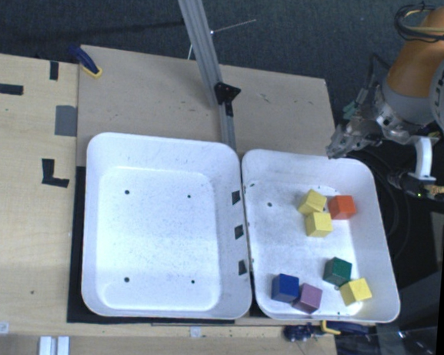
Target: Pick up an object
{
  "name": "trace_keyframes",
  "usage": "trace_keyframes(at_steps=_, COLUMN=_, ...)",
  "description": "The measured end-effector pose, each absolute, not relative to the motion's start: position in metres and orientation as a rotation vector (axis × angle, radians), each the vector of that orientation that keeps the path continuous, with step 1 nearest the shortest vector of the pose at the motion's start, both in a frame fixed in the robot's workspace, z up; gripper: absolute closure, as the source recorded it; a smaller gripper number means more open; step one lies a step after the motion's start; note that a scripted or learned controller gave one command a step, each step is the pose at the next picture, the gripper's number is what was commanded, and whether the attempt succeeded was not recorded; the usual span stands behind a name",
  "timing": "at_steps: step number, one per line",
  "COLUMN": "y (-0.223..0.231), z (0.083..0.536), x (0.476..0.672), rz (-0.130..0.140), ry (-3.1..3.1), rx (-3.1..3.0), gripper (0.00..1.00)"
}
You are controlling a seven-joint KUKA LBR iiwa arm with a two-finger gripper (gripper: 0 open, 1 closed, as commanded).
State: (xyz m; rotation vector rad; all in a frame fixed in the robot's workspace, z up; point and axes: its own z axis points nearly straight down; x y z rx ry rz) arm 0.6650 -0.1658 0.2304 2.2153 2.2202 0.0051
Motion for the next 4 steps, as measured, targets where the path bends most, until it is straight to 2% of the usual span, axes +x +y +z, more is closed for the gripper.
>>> trace_keyframes(at_steps=1, y=-0.165, z=0.234, x=0.665, rz=0.0, ry=2.223, rx=2.219, gripper=1.0)
trace_keyframes(at_steps=4, y=0.003, z=0.249, x=0.652, rz=0.0, ry=2.232, rx=2.215, gripper=1.0)
